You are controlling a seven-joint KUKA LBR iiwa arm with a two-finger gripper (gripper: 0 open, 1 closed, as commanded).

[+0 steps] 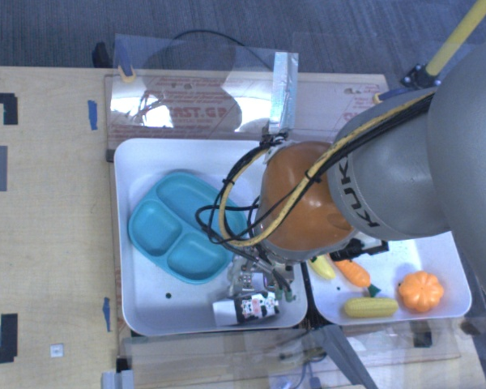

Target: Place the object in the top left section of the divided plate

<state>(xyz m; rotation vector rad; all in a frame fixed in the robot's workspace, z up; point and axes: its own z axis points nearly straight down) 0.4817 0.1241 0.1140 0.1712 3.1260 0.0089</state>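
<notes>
Plate (181,227) sits left of arm (373,193) lettered "KU".

Blue divided plate (178,227), seemingly empty.

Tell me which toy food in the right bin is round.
The orange pumpkin at the bin's right end; the corn cob and carrot beside it are long.

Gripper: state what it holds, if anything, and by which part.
Cannot be told. The gripper hangs low over the left bin, just above a small white and black object near the bin's front edge, beside the blue divided plate.
</notes>
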